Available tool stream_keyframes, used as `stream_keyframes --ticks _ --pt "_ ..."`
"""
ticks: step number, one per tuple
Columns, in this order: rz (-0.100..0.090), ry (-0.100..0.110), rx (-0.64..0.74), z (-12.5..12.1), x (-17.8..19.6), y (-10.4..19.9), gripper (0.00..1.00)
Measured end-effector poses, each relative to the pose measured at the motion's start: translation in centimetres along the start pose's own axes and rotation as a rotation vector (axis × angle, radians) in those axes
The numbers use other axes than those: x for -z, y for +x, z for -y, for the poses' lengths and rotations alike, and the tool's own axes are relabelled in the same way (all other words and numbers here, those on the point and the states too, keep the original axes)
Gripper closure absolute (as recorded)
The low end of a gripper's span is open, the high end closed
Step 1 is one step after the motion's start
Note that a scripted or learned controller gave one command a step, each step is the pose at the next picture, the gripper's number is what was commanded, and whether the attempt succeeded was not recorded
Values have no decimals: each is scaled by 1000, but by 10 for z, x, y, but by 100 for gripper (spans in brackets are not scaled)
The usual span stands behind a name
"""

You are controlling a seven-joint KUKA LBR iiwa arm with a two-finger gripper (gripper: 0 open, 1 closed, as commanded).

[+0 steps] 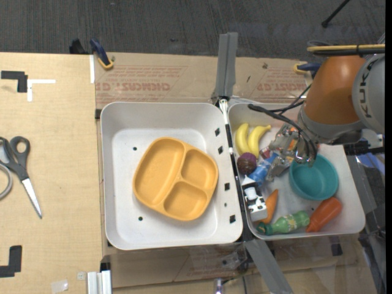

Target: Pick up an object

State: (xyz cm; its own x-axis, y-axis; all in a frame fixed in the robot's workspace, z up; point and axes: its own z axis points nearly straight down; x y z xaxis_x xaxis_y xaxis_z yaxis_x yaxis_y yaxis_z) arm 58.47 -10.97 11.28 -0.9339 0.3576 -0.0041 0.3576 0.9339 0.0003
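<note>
Dark carpet is seen beyond the far edge of the table (49, 121), whose pale wooden top carries a pair of scissors (21, 170) at the left, well apart from the bins. Two shallow white bins are set side by side on brown cardboard.

The left bin (116, 225) is occupied by a yellow divided plate (176, 178), which lies roughly in the middle with bare white floor left on all sides, widest along the near and left walls.

The right bin (352, 222) is crowded. Two bananas (250, 138) are placed near its far left corner, with a dark purple fruit (247, 162) just below them. A teal bowl (314, 179) sits toward the right wall, and an orange carrot-like piece (325, 214) lies just beside it at the near right. A green bottle-like toy (286, 223) rests along the near wall, with a small orange piece (270, 204) and a black-and-white item (252, 195) by the dividing wall.

The gripper (288, 154) is lowered into the right bin between the bananas and the bowl, above a blue object (260, 171). Whether it is open or closed cannot be told. Little free floor is left around it.
</note>
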Motion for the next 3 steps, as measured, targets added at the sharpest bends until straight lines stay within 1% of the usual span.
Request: stream_keyframes --ticks 1,2,3 --pt "4 -2 -73 18 -19 55 0" --pt "-23 7 -98 -33 -24 -50 0" --pt "4 0 204 40 -18 -79 0"
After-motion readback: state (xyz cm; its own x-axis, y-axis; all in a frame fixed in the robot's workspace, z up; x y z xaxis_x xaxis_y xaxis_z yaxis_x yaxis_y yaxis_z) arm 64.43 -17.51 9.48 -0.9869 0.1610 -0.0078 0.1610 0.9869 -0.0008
